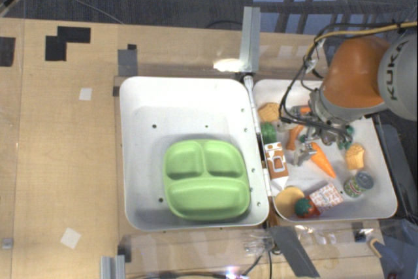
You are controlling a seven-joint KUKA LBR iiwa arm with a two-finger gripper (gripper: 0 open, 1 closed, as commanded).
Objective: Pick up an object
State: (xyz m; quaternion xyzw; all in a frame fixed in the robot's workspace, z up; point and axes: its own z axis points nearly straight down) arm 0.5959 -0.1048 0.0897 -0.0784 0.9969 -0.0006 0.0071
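Camera view, from above the bench (65, 160): two shallow white bins sit side by side. The left bin (140, 108) holds a green divided plate (206, 180), lying flat toward its near side.

The right bin (382, 196) carries a scatter of small things. A yellowish piece (268, 112) lies near its far left corner, with a small green item (268, 133) just below it against the left wall. An orange and white box (276, 161) rests along that same wall. Toward the near edge sit a round yellow piece (290, 195), a green and red item (304, 207) touching it, and a patterned pink packet (326, 196) just beside that. A carrot (323, 162) lies at a slant in the middle of the bin. To its right are a small yellow cone-like piece (355, 155) and a small round can (357, 184).

The grey arm with its orange band (353, 72) reaches in from the right, and the gripper (312, 142) hangs low over the middle of the right bin, just beside the carrot's thick end. Whether it is released or clenched, I cannot tell.
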